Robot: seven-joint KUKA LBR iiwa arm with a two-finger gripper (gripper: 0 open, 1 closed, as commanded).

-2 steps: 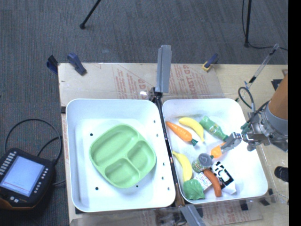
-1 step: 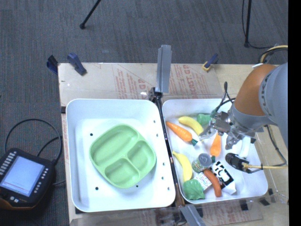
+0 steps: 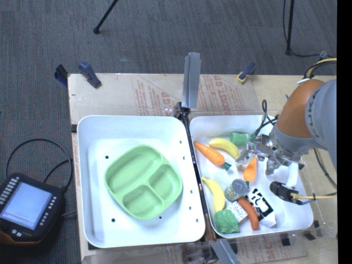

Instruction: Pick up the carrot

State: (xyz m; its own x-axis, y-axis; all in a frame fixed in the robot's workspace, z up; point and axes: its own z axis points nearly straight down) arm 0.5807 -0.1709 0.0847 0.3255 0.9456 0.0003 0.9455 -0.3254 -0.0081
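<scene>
Tool (image 3: 254, 154) over small carrot (image 3: 250, 170), partly hidden; grip state unclear.

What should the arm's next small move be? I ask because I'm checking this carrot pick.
Probably a short straight descent: the gripper sits just above the small orange carrot in the right white bin, so little sideways travel seems needed. The long orange carrot with a green end lies farther left.
</scene>
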